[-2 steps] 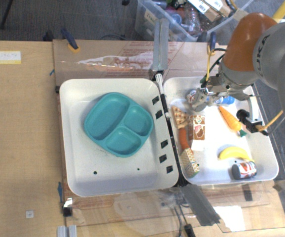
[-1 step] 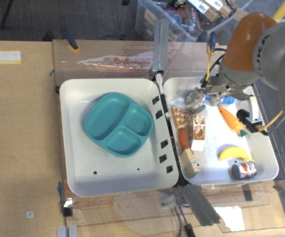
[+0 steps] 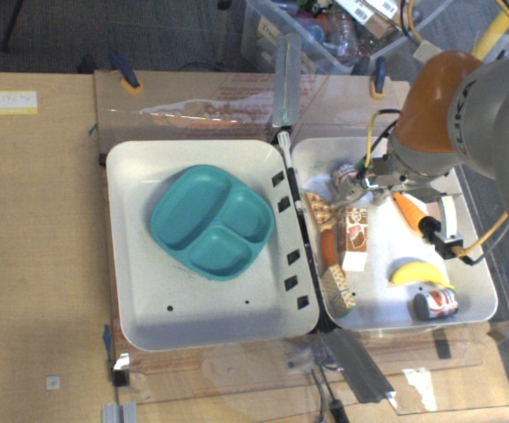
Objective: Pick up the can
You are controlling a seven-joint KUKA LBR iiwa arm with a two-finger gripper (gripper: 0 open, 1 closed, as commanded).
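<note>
I read this as the approach step, with nothing picked up yet. The can (image 3: pixel 434 303) lies on its side near the front right corner of the right bin (image 3: pixel 476 317), dark body with a red and white label, just in front of the banana (image 3: pixel 421 273) and close to touching it. My tool (image 3: pixel 360 181) hangs low over the back left part of that same bin, above a clutter of wrappers and small items, well apart from the can; from this slanted view I cannot tell how the tool is set, since the wrist and cabling hide its tip. An orange carrot-shaped piece (image 3: pixel 409 210) and a brown and white packet (image 3: pixel 355 233) lie between the tool and the target. The left bin (image 3: pixel 131 263) carries a teal divided plate (image 3: pixel 212 221), which plays no part here. As I judge it, the next move calls for travelling toward the front right corner, lining up across the can's round body, and descending without nudging the banana.
</note>
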